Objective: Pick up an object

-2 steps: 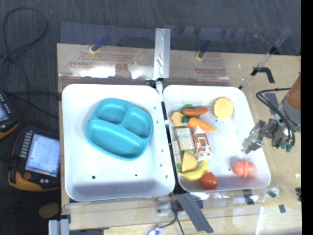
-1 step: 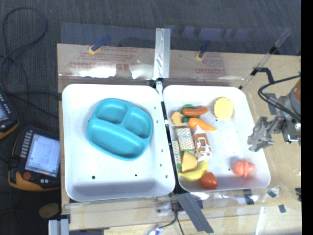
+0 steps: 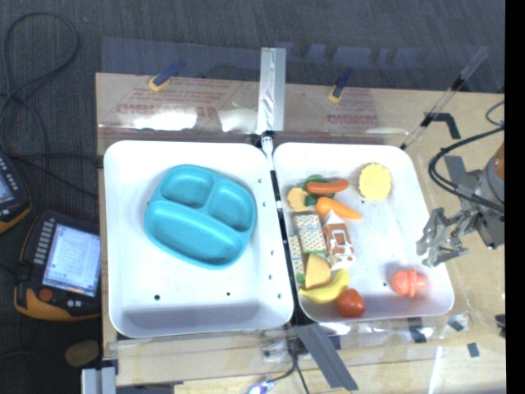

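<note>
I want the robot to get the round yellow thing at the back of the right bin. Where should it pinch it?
My guess: come straight down from above with the pincer and pinch the yellow round piece across its sides. It looks low and disc-like, lying apart from the carrot and the sausage, so there is bare bin floor around it for the fingers.

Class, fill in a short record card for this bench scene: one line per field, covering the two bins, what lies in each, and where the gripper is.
left bin: holds a blue divided plate
right bin: holds toy food
along its left wall: carrots, crackers, a small carton, a banana
far corner: yellow round piece
near edge: tomato, pinkish-orange piece
gripper: at the right bin's right rim, nothing seen between its fingers
</note>
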You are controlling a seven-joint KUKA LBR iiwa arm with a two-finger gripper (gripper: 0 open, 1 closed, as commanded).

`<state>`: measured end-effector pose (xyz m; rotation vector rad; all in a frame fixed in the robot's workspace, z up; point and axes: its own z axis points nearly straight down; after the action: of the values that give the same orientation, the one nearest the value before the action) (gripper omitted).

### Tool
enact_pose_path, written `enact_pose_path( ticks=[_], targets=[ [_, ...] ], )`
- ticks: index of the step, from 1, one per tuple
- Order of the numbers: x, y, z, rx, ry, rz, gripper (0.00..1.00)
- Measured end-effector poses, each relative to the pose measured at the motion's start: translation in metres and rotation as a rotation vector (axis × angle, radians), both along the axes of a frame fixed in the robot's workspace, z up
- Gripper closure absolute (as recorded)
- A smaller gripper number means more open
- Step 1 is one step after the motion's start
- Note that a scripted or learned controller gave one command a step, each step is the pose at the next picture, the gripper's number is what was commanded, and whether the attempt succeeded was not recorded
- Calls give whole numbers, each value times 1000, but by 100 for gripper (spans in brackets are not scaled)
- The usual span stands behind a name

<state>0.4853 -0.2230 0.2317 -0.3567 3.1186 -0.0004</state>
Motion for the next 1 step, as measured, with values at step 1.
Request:
enact_pose_path(
  ticks=[1],
  targets=[
    [8, 1, -13, 1, 1, 263, 100]
  ],
)
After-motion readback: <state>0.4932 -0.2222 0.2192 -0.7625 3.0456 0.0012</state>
